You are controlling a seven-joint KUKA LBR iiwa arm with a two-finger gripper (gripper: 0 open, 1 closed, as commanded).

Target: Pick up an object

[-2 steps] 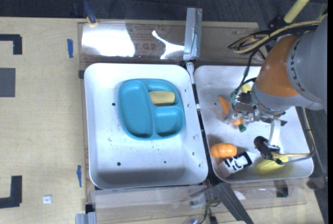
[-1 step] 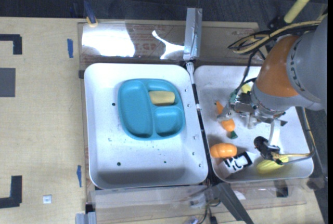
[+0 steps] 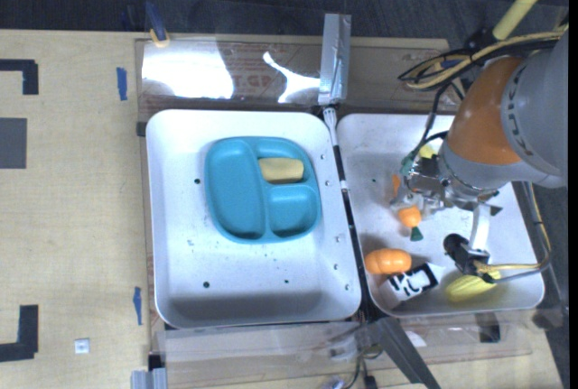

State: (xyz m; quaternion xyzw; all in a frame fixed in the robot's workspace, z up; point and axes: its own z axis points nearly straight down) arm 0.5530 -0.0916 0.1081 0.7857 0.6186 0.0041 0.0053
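The gripper (image 3: 417, 214) stood low in the right bin (image 3: 370, 152), fingers clamped on a small orange piece (image 3: 410, 217). An orange fruit (image 3: 387, 262) lay near the bin's front wall, beside a black-and-white block (image 3: 412, 281).

Small orange piece (image 3: 410, 217) in the right bin (image 3: 370, 152), perhaps a carrot, close under the gripper (image 3: 421, 198).

The thick grey cylindrical robot arm (image 3: 542, 121) wears a broad orange band (image 3: 479, 121). Black and yellow cables (image 3: 442, 71) loop beside it.
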